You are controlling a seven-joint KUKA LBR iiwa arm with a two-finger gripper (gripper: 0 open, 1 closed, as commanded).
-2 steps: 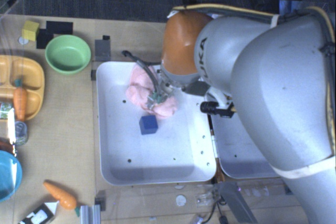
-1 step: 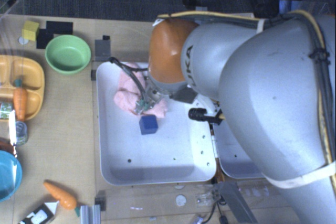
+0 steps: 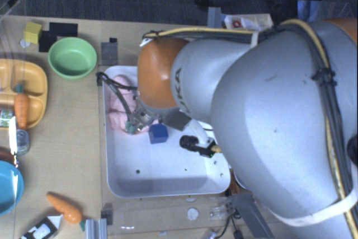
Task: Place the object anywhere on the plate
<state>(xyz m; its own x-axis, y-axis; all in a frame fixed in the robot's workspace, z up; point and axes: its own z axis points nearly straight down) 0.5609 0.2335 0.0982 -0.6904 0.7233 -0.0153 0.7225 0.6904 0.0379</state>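
Gripper (image 3: pixel 132 126) is low over the near-left part of the white bin (image 3: pixel 162 179), tip at the lower edge of the pink plate (image 3: pixel 118 104). The wrist covers it, so I can't tell whether it is open or closed. Nothing is seen held.

Blue cube (image 3: pixel 159 134), the task object, sits on the bin floor just right of the gripper and just beside the plate's rim. It is not on the plate. I can't tell whether it touches the rim.

The plate lies in the bin's upper-left corner, partly under the wrist. The rest of the bin floor in view is bare white.

Arm (image 3: pixel 268 109) comes in from the right, a big grey body covering most of the right half, with its orange band (image 3: pixel 156 78) right above the plate.

Left of the bin, on the bench (image 3: pixel 67 154):
- a green bowl (image 3: pixel 71 57) near the far edge
- a yellow block (image 3: pixel 32 32) and a black block (image 3: pixel 60 33) behind it
- a yellow divided tray (image 3: pixel 31 78) with a carrot (image 3: pixel 21 110) in it
- a blue dish (image 3: pixel 10 187) at the left edge
- a second carrot (image 3: pixel 65 208) loose on the bench near the front
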